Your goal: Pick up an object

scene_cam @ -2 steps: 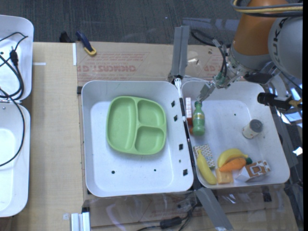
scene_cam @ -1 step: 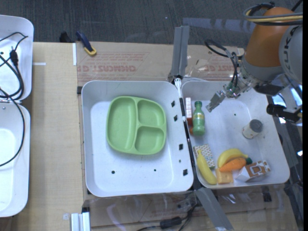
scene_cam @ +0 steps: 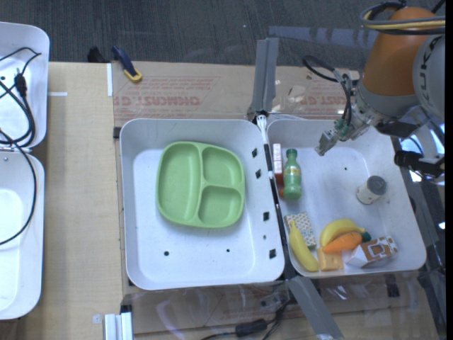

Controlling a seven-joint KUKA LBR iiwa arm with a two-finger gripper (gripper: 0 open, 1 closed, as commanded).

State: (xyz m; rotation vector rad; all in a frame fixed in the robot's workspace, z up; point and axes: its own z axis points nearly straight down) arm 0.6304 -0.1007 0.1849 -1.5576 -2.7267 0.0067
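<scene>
— Where's the nearest thing to pick?

— The green bottle (scene_cam: 291, 175) lies against the right bin's (scene_cam: 396, 261) left wall, long axis running near-to-far.

— And the claw?

— The gripper (scene_cam: 327, 143) hangs over the bin's far part, so the bottle sits left and slightly nearer. I can't tell its opening; nothing shows between it.

The arm (scene_cam: 396, 55) reaches in from the right, wrist angled down-left.
</scene>
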